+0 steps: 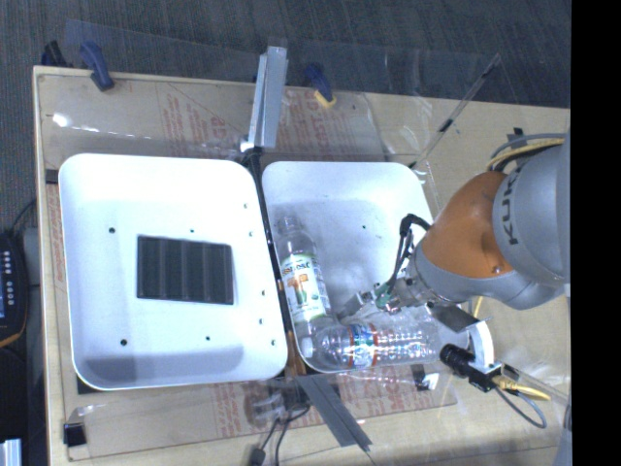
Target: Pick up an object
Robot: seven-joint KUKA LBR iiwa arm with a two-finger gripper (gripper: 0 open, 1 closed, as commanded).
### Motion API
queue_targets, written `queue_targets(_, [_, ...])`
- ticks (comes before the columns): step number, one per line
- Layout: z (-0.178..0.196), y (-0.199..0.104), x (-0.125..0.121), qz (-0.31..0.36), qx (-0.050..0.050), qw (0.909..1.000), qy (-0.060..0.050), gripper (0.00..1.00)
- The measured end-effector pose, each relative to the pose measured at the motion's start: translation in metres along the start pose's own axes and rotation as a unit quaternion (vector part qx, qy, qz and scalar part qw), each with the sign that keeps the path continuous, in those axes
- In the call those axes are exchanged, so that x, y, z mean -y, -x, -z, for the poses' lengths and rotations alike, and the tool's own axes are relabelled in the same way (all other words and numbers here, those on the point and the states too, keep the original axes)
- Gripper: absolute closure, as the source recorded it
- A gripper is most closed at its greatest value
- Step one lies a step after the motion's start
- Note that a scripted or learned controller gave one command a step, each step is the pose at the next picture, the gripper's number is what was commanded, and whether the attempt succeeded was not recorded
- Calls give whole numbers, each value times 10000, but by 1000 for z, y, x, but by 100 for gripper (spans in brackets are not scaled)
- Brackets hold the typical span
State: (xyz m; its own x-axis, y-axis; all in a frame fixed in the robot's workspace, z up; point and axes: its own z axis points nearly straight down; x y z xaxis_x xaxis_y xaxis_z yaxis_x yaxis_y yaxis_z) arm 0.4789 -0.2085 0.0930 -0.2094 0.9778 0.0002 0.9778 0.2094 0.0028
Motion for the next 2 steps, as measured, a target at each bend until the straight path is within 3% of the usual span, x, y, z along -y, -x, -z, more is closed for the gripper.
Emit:
queue_targets(1, [10,0,-1,24,2,10000,8,100])
queue_targets(2, [10,0,-1,24,3,10000,8,0])
